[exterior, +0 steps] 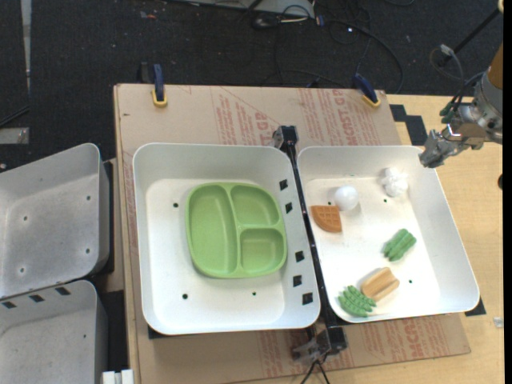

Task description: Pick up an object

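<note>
**Gripper at the right bin's far corner, objects lying below it**

The gripper [433, 152] hangs at the far right corner of the right bin [448, 238], over the rim rather than over the bin floor. Nothing is seen between its tips; whether it is released or clenched cannot be told, because it is small and dark against the bench.

Every loose object lies in the right bin. Nearest the gripper is a crumpled white lump [394, 182], just inside the same corner and to the gripper's left. Further left along the far side of the bin sits a white ball [346, 196], touching or almost touching an orange-brown wedge [326, 218] that lies just beside it, close to the wall shared with the left bin. A green ridged piece [398, 244] lies near the middle of the bin floor, well apart from the gripper. At the near edge of the bin, a tan bun-like piece [379, 283] rests against a green leafy piece [354, 302]; these two are the farthest from the gripper.

The left bin [152, 238] holds a green divided plate [236, 230], lying flat near its centre, with three compartments.
</note>
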Robot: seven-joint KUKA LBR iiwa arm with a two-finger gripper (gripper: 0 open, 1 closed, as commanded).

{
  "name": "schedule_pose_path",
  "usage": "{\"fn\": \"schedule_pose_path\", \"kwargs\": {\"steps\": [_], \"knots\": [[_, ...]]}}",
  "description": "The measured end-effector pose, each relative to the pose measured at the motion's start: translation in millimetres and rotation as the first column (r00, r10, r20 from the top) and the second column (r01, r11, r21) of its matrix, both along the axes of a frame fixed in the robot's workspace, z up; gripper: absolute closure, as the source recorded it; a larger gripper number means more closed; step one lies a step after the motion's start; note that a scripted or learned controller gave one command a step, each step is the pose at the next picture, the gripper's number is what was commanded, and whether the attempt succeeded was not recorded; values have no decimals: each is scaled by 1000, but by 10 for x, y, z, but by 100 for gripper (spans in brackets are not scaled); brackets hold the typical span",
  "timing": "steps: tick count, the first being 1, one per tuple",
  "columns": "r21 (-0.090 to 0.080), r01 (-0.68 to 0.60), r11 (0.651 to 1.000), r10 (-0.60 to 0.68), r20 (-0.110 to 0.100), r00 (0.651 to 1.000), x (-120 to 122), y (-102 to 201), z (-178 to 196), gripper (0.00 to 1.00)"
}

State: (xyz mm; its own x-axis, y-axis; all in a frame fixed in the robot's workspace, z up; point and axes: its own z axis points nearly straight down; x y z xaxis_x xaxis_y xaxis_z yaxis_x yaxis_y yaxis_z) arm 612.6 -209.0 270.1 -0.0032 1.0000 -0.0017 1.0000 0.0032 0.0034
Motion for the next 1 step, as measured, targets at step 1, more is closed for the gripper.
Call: {"fn": "schedule_pose_path", "kwargs": {"steps": [1], "knots": [[2,-1,1000,1,-3,1000,12,528,41,100]]}}
